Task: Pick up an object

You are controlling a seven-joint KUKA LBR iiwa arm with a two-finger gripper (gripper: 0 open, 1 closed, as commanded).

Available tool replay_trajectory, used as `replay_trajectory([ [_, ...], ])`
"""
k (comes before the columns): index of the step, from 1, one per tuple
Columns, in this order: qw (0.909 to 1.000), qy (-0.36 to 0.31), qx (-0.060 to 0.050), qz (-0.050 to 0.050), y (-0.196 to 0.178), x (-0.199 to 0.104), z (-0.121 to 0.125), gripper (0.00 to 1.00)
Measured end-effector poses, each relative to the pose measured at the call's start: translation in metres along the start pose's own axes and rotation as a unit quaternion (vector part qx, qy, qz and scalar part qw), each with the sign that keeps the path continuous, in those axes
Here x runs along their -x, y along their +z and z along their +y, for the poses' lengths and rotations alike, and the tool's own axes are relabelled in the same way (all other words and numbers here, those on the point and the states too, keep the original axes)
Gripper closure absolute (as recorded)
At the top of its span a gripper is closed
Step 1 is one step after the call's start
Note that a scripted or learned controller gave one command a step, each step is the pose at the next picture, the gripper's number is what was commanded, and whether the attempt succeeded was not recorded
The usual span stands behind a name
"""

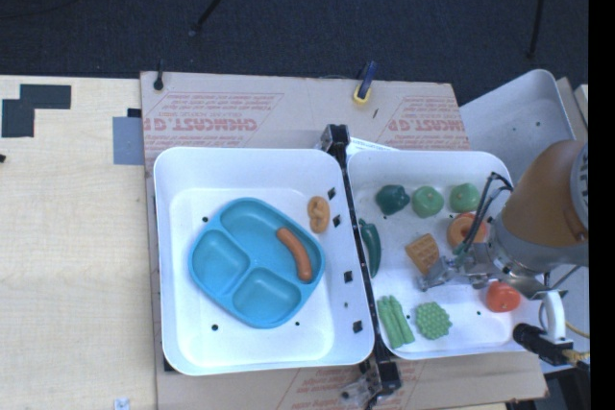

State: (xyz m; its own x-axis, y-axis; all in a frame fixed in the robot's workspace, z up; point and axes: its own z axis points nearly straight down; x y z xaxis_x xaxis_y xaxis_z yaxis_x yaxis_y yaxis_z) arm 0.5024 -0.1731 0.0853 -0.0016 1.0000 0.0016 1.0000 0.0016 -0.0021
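Note:
My gripper [450, 276] hangs low in the right bin [500, 336], just right of a brown waffle-like piece [423, 252] and below an orange ring [465, 229]. A red-orange tomato [503, 297] lies right beside it on its right. Along the bin's far side sit a dark green piece [392, 199], a light green ball [428, 201] and a green ball [464, 197]. A green bean bundle [394, 320] and a bumpy green round [432, 320] lie near the front wall. I see nothing held in the gripper.
The left bin [173, 302] holds a blue divided plate [231, 264] with a sausage [296, 253] on it, and a small orange pastry [318, 213] next to it. A dark green pepper [371, 247] leans by the divider between the bins.

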Motion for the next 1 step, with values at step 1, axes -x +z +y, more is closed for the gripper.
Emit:
replay_trajectory([
  [1,1.0,0.003,0.0,0.0,-0.0119,0.002,0.0004,1.0],
])
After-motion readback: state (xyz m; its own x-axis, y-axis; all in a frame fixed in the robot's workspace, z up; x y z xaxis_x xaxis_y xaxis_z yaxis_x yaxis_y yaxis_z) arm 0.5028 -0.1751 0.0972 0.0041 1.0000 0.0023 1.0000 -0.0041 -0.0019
